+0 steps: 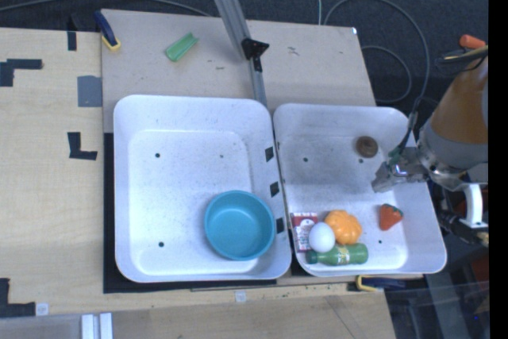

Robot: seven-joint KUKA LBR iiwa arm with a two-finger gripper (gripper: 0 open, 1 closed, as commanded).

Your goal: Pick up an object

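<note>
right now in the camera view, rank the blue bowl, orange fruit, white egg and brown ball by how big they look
1. blue bowl, by far the largest
2. orange fruit
3. white egg
4. brown ball, slightly smaller than the egg; close enough that this order is unsure

No readable text anywhere. The small red-and-white carton (303, 231) in the right bin (333, 131), at about 7 o'clock, has print on its face, but it's too small and blurred to make out. No legible labels, brands, numbers or signs on the bench (48, 139) either.
</note>
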